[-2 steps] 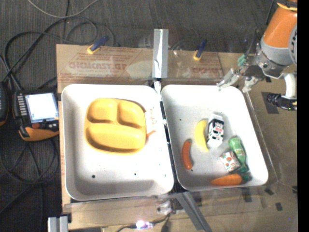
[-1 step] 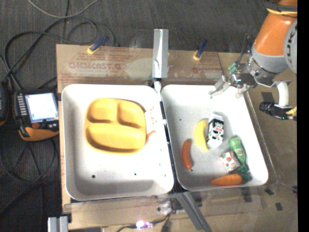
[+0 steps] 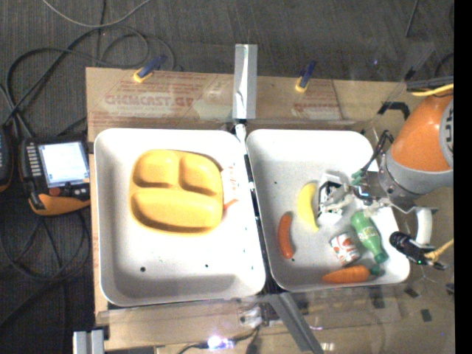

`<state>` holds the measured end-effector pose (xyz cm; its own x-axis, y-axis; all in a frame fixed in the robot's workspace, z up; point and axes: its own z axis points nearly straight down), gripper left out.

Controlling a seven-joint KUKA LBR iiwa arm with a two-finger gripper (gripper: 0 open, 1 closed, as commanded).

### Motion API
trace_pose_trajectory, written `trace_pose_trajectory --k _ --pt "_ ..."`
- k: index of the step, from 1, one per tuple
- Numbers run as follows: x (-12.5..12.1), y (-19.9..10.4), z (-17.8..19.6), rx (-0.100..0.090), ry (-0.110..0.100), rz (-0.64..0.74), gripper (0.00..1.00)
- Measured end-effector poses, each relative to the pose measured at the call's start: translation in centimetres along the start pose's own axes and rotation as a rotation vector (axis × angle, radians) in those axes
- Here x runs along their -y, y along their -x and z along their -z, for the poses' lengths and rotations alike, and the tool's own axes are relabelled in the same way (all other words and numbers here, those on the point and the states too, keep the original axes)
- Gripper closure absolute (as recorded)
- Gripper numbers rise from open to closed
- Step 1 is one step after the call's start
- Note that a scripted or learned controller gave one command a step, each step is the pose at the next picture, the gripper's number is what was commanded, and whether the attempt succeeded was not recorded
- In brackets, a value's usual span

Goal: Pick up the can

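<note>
Your gripper [image 3: 330,198]: finger state indiscernible. Can [image 3: 344,247] lies just below it, touching a green bottle [image 3: 368,236]; banana [image 3: 307,206] immediately left, carrot [image 3: 346,274] and sausage [image 3: 285,236] nearby.

The can [image 3: 344,247] is small, red and white, and lies tipped on its side in the lower right of the frame, in the right-hand bin's lower right part, its pale end facing up-left.
</note>
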<state>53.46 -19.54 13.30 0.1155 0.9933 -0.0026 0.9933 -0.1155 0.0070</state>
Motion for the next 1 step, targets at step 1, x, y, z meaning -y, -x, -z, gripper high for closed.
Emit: trace_pose_trajectory --k 1 --pt "0.00 -0.01 0.00 0.000 0.000 0.000 0.00"
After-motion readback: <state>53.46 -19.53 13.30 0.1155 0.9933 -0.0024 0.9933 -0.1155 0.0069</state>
